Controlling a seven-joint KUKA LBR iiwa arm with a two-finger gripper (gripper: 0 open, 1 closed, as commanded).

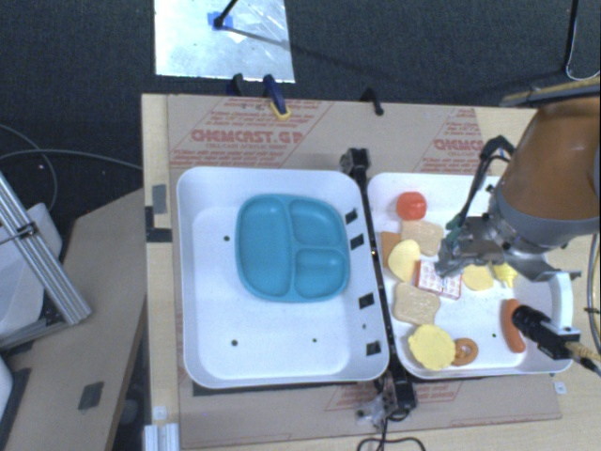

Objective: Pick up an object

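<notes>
My gripper (449,256) is down in the right bin (394,191), right over a red-and-white packet (439,280); can't tell how the fingers stand. Tomato (410,205) at 11 o'clock from it, yellow round piece (431,346) at 6, sausage (512,325) at 4. Blue divided plate (291,249) sits way over at 9, in the left bin (211,346).

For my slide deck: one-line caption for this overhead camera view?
Grey KUKA arm's hand hovers over toy food in the right white bin; a blue divided plastic plate sits in the left white bin.

Claw (449,259) low, arm angled leftward
</notes>
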